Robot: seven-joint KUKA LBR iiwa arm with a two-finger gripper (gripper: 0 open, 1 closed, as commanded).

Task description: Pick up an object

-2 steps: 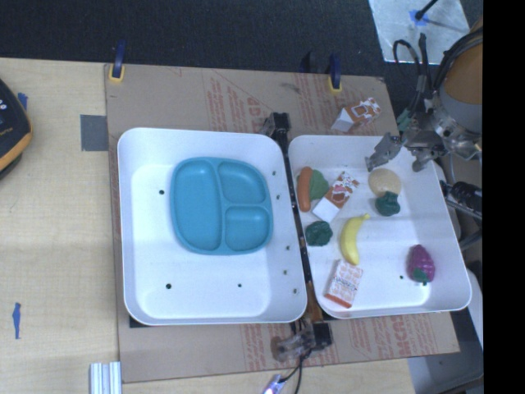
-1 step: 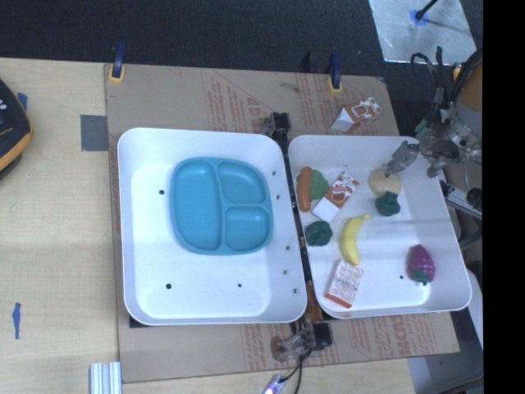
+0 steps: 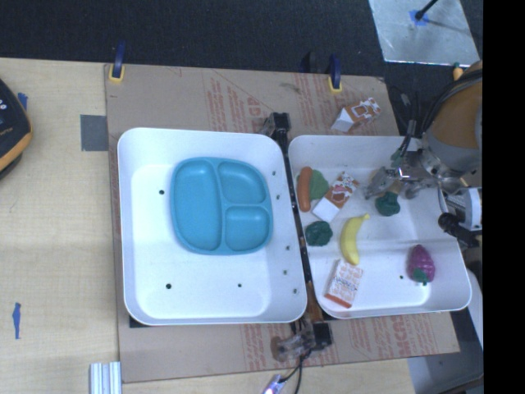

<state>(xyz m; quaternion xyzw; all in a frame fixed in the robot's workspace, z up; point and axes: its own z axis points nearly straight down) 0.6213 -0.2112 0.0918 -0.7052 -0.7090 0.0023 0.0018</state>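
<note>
spanning frame centre, two white bins: left bin (image 3: pixel 139 286) holds a blue divided plate (image 3: pixel 220 205); right bin (image 3: pixel 385 294) at centre right holds a banana (image 3: pixel 353 238), carrot (image 3: pixel 304 188), purple fruit (image 3: pixel 421 263), dark green lump (image 3: pixel 318 233), packet (image 3: pixel 345 283). claw (image 3: pixel 392 189) at upper right of right bin, over a green piece (image 3: pixel 387 205); finger state cannot be told.

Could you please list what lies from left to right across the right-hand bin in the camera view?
Carrot → dark green lump → banana → gripper over a small green object → purple fruit.
</note>
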